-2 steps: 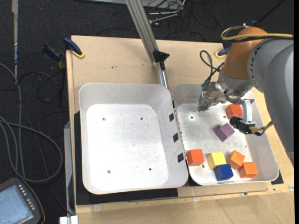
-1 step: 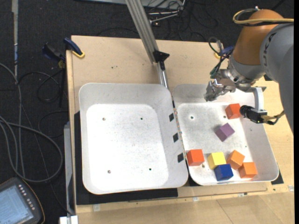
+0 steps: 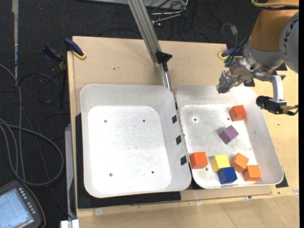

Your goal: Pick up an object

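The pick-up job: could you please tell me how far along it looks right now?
Nothing looks done yet. The gripper hangs over the far rim of the right bin with no block between its fingers. All seven blocks lie in that bin, the nearest being an orange block. Descent, grasp and lift remain.

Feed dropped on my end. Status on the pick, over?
Gripper above right bin's far rim, nothing between the fingers. Seven blocks lying in that bin; nearest, orange block. Path to it clear.
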`<state>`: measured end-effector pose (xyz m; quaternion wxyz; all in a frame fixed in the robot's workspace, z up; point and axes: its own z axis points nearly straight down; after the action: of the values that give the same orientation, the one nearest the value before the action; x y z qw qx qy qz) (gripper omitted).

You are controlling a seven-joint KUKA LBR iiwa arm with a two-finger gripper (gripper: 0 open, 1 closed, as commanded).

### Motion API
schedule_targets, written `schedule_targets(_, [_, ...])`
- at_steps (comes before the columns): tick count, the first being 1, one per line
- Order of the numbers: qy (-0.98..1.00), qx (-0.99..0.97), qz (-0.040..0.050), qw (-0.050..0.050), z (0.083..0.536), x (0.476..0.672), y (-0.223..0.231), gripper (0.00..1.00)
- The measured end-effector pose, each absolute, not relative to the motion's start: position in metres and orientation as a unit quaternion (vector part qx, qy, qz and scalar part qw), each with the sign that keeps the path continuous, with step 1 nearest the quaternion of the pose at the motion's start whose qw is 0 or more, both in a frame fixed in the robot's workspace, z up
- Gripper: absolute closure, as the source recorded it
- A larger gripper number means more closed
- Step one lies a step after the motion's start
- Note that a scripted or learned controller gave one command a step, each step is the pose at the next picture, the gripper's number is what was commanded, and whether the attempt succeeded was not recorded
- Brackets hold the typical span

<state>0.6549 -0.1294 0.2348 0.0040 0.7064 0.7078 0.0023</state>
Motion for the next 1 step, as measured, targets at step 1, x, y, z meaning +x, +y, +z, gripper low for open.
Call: schedule_targets(1, [0.708, 0.706, 0.0004, 0.001, 0.2331, 0.6557, -0.129, 1.0])
